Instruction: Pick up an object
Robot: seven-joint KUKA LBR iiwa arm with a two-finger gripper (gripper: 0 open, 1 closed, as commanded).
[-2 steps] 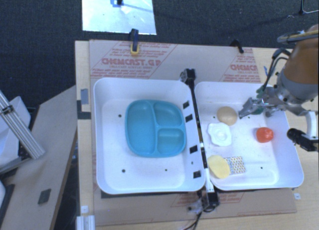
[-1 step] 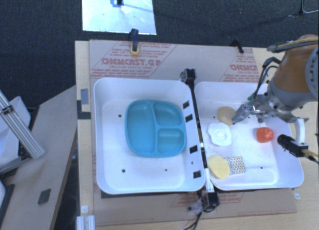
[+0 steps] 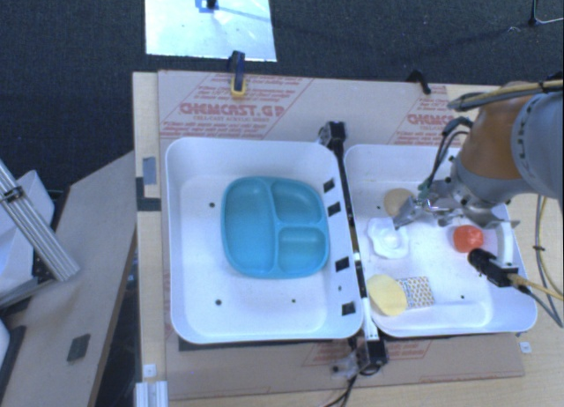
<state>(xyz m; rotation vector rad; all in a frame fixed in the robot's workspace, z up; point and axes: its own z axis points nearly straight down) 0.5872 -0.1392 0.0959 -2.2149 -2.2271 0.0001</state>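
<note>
Nearest the camera, in the right bin [image 3: 507, 313], a yellow disc [image 3: 385, 294] lies touching a speckled square pad [image 3: 418, 292] close to the front wall. Farther back, a white blob-shaped piece [image 3: 386, 239] rests on the bin floor, with an orange-red ball [image 3: 468, 238] to its right and a tan round piece [image 3: 397, 200] just behind it. The gripper [image 3: 407, 214] hangs low between the white piece and the tan one, its fingers pointing down and to the left; whether they are spread or closed cannot be told at this angle, and nothing is seen between them.

Any of these five items would satisfy the task, and the white piece sits closest to the fingertips. The likely trouble is a miss: the white and tan pieces lie so near each other that a closing grip may push one aside or catch only an edge, and flat, low shapes give the fingers little to bite on.

Room is tight to the left, where the black divider [image 3: 345, 220] between the bins stands near. The middle and right of the bin floor are open. The left bin [image 3: 189, 299] holds a blue divided tray [image 3: 273, 225], well apart from the work.
</note>
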